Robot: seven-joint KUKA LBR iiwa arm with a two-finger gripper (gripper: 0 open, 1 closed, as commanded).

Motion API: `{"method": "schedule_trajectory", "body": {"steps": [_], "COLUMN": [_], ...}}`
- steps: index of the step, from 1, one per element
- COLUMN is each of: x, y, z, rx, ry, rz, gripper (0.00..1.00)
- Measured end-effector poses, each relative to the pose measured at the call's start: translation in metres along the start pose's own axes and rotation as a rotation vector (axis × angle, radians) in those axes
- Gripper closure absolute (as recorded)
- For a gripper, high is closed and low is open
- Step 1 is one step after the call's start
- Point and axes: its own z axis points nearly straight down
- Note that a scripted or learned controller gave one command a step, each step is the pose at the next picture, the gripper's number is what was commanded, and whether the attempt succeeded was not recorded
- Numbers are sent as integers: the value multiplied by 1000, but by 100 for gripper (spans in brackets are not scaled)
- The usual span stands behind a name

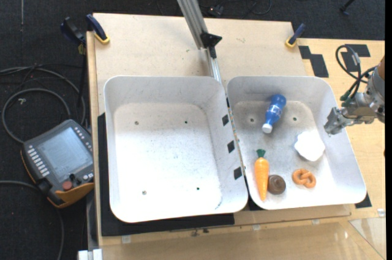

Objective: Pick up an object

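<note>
Gripper (332, 122) poised at the right bin's (343, 107) three-o'clock rim, its opening impossible to judge, holding nothing visible. Candidates lie clustered below it: sponge (309, 146), pretzel (304, 178), carrot (261, 173), brown ball (277, 184); bottle (273, 112) at twelve o'clock, all within reach.

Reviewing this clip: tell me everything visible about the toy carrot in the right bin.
The toy carrot is orange with a small green top, smooth and plastic-looking. It lies flat on the floor of the right bin, near the bin's front left corner, its green end pointing toward the back and its tip toward the front rim. A small brown round object sits right beside it, touching or nearly so. The end effector is well away from it.
</note>
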Motion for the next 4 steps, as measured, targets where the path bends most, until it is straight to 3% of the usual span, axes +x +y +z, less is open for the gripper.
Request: {"method": "schedule_trajectory", "body": {"steps": [1,3,4], "x": [0,111,168], "y": [2,44,52], "z": [-32,-22,-15], "rx": [1,4,7], "ry": [1,4,5], "rz": [-1,-7,-7], "gripper": [100,100,100]}}
